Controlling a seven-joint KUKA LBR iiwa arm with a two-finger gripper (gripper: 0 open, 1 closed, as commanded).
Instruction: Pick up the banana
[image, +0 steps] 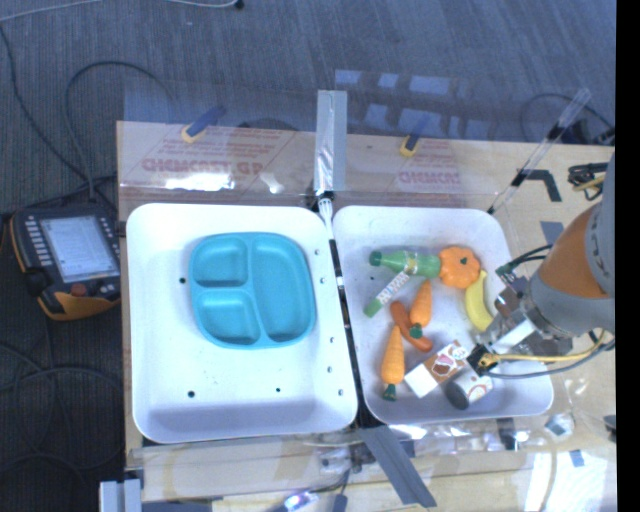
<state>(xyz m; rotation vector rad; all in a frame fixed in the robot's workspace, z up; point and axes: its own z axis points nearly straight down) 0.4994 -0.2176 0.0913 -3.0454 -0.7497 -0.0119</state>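
Banana status: the yellow curved plastic banana lies in the right shallow white bin, close to its right wall and running far-to-near. Its far tip is touching or just beside the small orange pumpkin-shaped toy.

The claw hangs just right of the banana's near half, on the grey wrist that reaches in from the right. That side makes sense: it's the open flank, because the clutter sits to the banana's left. I can't tell whether the claw is released or clenched, since the wrist hides that part. Nothing visible is held in it, so treat the banana as not picked up yet.

Clutter you should watch:
- the orange toy carrot, just left of the banana
- the brown-and-white small carton and the dark cylindrical can, near side, right under the wrist hardware
- the green plastic bottle, far-left of the pile and well clear

My judgement: the pick needs a short shift left to span the banana's width. The risk is a curved, smooth body rolling out, or the claw nudging the carton instead.

The left bin holds only the light-blue compartment plate, which isn't relevant here.
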